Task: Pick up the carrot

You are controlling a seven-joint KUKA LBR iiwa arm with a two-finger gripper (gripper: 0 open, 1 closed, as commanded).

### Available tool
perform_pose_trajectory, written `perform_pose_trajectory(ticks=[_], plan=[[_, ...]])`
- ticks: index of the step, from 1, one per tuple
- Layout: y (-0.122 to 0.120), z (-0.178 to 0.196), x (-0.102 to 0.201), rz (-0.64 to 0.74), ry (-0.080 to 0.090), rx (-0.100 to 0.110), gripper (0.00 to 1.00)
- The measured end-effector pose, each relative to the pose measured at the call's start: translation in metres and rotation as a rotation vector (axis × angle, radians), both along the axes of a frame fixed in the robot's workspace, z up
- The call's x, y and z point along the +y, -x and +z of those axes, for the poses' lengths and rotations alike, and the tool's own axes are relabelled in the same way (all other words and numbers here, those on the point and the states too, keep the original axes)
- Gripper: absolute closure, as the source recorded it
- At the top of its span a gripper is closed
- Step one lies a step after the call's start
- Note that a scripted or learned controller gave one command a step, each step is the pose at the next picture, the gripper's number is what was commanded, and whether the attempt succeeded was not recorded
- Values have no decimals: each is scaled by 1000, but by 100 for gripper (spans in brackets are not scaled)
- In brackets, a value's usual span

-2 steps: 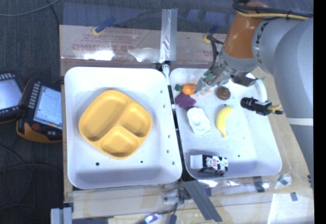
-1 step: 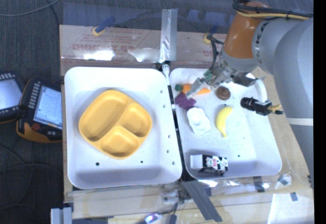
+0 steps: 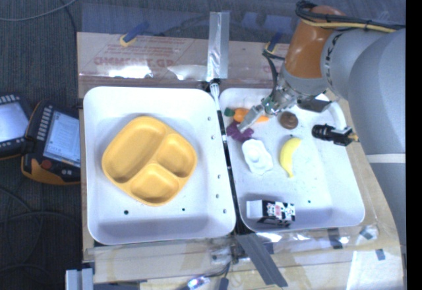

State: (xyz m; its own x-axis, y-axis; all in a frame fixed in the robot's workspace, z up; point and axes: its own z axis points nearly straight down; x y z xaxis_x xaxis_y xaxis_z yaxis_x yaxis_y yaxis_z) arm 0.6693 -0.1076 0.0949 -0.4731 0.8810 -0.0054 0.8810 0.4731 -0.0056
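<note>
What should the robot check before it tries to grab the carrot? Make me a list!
1. Carrot in view: ok, its orange body lies at the top left of the right bin.
2. Gripper over the carrot: ok, its tip sits right at the carrot.
3. Carrot between the fingers: cannot tell, too small to see.
4. Neighbours out of the way: not ok, a purple toy lies right beside the carrot.
5. Banana and white toy apart from the carrot: ok, both lie lower in the bin.
6. Yellow tray out of the arm's path: ok, it sits in the left bin.
</note>
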Motion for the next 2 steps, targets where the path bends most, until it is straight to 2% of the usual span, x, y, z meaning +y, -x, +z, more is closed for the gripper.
perform_pose_trajectory(ticks=[1, 2], plan=[[-2, 12, 2, 8, 1, -8, 100], [0, 117, 77, 642, -7, -3, 100]])
